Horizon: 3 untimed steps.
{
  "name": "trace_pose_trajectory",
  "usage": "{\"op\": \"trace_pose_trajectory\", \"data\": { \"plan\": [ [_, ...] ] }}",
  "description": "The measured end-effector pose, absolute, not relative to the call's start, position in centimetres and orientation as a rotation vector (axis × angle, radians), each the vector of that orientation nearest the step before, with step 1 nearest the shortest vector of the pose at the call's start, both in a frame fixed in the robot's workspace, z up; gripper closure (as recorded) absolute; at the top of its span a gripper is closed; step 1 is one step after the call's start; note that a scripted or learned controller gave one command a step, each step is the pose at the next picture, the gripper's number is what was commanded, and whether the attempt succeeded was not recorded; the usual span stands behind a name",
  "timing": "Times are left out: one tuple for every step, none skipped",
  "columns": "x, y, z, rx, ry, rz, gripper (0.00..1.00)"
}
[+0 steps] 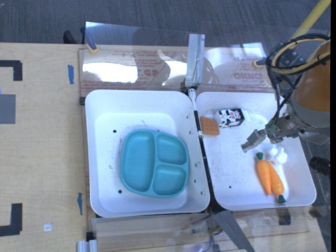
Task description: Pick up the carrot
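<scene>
Fingers [254, 140] above orange carrot [269, 175], green stem, lying flat

Arm enters from right, orange band above wrist; hand [255, 140] low, pointing left, tilted downward.

The carrot [270, 177] is bright orange with a dark green tip at each end, and a small white lump [278, 155] lies beside it. Both bins [97, 140] are white, speckled with dark marks. The divided plate [155, 163] is turquoise. A small waffle piece [209, 126] is orange-tan with a grid pattern; the toy beside it [230, 117] is patched black and white. The surface [39, 140] is pale wood with black marks and blue tape. The claw [255, 139] is grey metal.
</scene>
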<state>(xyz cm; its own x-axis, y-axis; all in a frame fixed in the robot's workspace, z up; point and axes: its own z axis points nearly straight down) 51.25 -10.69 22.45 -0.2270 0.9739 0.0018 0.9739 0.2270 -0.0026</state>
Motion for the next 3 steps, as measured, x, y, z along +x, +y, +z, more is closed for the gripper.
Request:
{"op": "trace_pose_trajectory", "data": {
  "plan": [
    [48.5, -14.3, 17.5, -2.0, -2.417, 0.005, 0.0],
    [48.1, -19.4, 8.7, -1.926, -2.491, -0.003, 0.0],
    [48.3, -19.3, 9.7, -1.927, -2.494, -0.006, 1.0]
  ]
}}
